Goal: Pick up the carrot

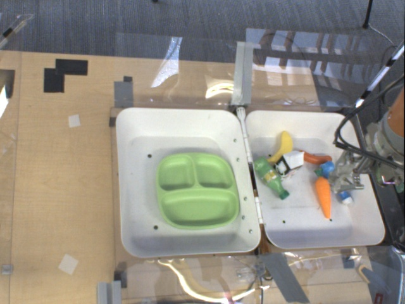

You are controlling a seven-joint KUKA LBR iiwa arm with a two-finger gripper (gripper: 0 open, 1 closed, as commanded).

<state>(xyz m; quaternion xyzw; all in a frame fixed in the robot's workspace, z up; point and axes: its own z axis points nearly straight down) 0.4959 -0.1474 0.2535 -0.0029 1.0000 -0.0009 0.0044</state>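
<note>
Orange tapered carrot point(324, 197): lies flat on the floor of the right-hand shallow white bin point(297, 232), thick end toward the far side, thin tip pointing toward the near rim; nothing grips it.
Metal two-finger gripper point(350, 177): hangs low over the right part of the same bin, just to the right of the carrot's thick end; whether it touches the carrot cannot be told.
Claw state: cannot be told, since the metal parts blur into one another at this scale.
Grey arm with orange band point(387, 132): enters from the right edge, with black cables looping above the wrist.
Small blue object point(326, 168): sits just above the carrot's thick end, close to the gripper.
Blue-and-white small piece point(345, 197): rests just right of the carrot, below the gripper.
Yellow banana-shaped toy point(284, 145): lies in the upper left part of the right bin.
Red-orange elongated item point(316, 158): lies right of the banana toy, near the far wall.
Green bottle-like objects point(271, 177): cluster near the left wall of the right bin, beside a small white-and-black piece point(292, 163).
Left-hand shallow white bin point(136, 170): holds a light green divided plastic plate point(197, 190), with two small compartments at the far side and one long compartment nearer.
Bench surface of pale wood point(57, 189): bears both bins side by side, their inner rims touching.
</note>
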